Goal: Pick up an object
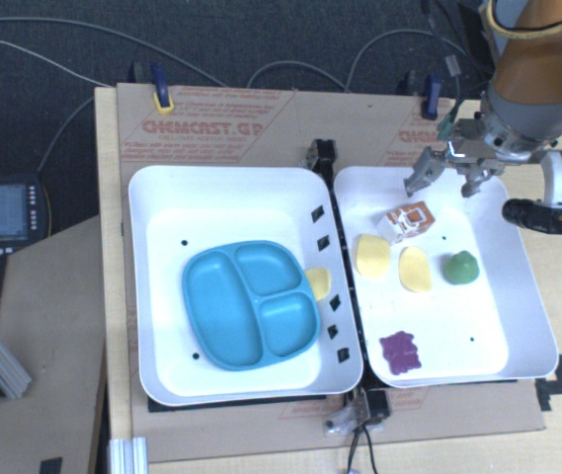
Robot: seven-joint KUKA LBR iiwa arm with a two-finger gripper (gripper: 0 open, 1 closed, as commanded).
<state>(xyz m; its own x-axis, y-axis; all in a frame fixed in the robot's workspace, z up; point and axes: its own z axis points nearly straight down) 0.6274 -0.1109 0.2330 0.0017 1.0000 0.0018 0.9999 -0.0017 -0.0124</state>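
Note:
My gripper [450, 178] hangs over the far part of the right bin [518, 309], fingers spread apart and nothing between them. Just below and left of it lies a small orange-and-white packet [408, 221]. Nearer the front lie two pale yellow pieces [372, 255] [415, 269], side by side, with a green round object [460, 267] to their right. A purple object [400, 352] rests near the bin's front edge.
The left bin [157, 225] holds a blue divided tray [251, 302], with a small yellow piece [318, 283] at the tray's right side. A black clamp [322, 153] sits between the bins at the back. Cables run behind the board.

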